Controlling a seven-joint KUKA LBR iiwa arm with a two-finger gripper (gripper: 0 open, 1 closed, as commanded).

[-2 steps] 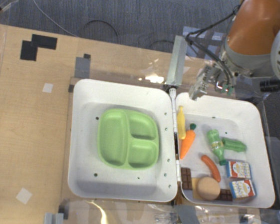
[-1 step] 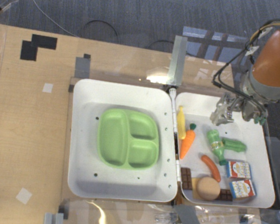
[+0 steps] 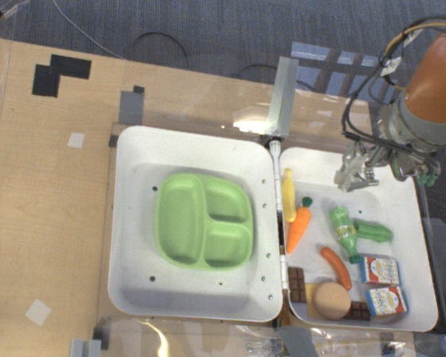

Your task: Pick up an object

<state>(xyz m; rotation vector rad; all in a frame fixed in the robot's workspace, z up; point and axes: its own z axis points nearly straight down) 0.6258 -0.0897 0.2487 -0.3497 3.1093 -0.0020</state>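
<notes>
Gripper (image 3: 357,178) hovering at twelve o'clock of the right bin (image 3: 429,261), its opening apparently narrow though hard to judge, grasping nothing; green bottle (image 3: 344,229) lying at its six o'clock.

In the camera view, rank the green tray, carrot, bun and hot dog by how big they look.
1. Green tray, by far the largest.
2. Carrot and bun: too alike to rank; the carrot is longer, the bun rounder.
3. Hot dog, thinnest and smallest.
</notes>
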